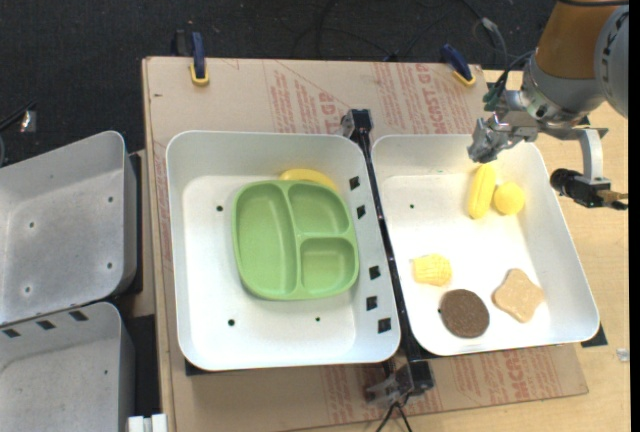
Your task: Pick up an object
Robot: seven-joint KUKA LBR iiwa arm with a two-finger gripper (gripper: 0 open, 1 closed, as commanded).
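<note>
red mirrored print on the cardboard sheet (300,85) under the bins, too faint to read. gripper (484,148) hanging over the far rim of the right bin (560,220); cannot tell how wide, nothing seen held. just below it, a yellow banana-like piece (481,190) beside a small yellow ball (509,198). further toward the near edge, corn piece (432,270), brown disc (465,312), tan toast (518,296). well left, green divided plate (296,240) in the left bin (195,250).

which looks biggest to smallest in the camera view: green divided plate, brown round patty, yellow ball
1. green divided plate, by far the largest
2. brown round patty
3. yellow ball, smallest, though not far below the patty
</note>
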